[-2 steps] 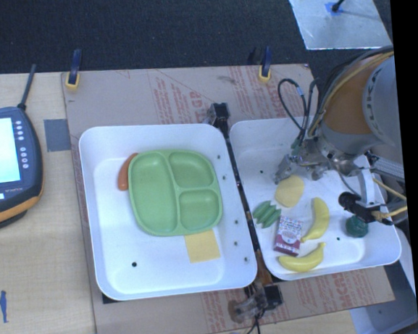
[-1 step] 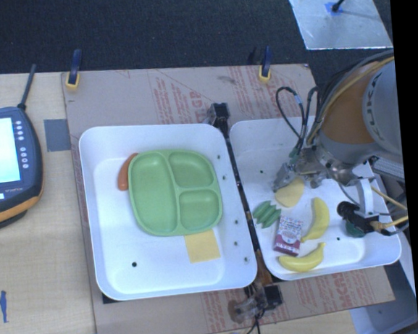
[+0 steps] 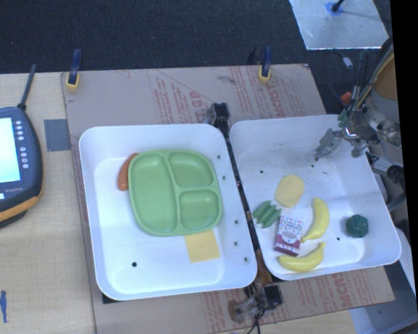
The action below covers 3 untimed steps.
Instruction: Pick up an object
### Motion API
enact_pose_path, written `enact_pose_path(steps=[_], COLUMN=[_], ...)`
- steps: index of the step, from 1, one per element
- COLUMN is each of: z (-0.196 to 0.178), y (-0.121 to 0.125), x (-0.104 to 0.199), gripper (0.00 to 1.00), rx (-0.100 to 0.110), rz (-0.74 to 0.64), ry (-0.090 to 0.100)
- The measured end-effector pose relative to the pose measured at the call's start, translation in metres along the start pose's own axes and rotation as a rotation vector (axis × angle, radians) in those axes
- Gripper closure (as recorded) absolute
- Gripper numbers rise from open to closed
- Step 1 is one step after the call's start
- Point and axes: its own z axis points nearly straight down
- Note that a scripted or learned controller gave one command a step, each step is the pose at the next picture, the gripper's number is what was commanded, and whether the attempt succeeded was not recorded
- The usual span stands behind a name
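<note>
Left white bin [image 3: 103, 208]: green three-compartment plastic tray [image 3: 175, 192], orange sausage-shaped piece [image 3: 123, 173] at its 9 o'clock, flat yellow square [image 3: 203, 246] at its 6. Right white bin [image 3: 265, 139]: green pea pods [image 3: 265, 214], pale yellow round slice [image 3: 289, 190], red-and-white packet [image 3: 290, 235], two yellow plastic bananas [image 3: 317, 218], dark green lump [image 3: 357, 225]. My gripper [image 3: 330, 143] hovers at the right bin's 1 o'clock, holding nothing; finger spread unclear.

Two white bins side by side. L bin [image 3: 103, 208]: green divided tray [image 3: 175, 192], orange item [image 3: 123, 174] poking out at tray's left edge, yellow square [image 3: 203, 246] just below tray. R bin [image 3: 265, 139]: yellow round piece [image 3: 290, 190], green pods [image 3: 266, 213], red/white packet [image 3: 290, 234], two bananas [image 3: 317, 218] [image 3: 302, 259], dark green blob [image 3: 357, 225]. Gripper [image 3: 329, 145] over R bin's upper right, nothing seen betw fingers. Pendant [image 3: 5, 162] at far left.
</note>
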Motion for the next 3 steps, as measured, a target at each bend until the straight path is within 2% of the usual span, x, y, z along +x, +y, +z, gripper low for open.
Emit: enact_pose_path(steps=[1, 2, 3], z=[0.062, 0.07, 0.069], y=[-0.062, 0.002, -0.077], x=[0.021, 0.081, 0.065], gripper=[0.0, 0.0, 0.0], rx=[0.005, 0.003, 0.005], rz=[-0.003, -0.004, -0.003], ry=[0.002, 0.001, 0.001])
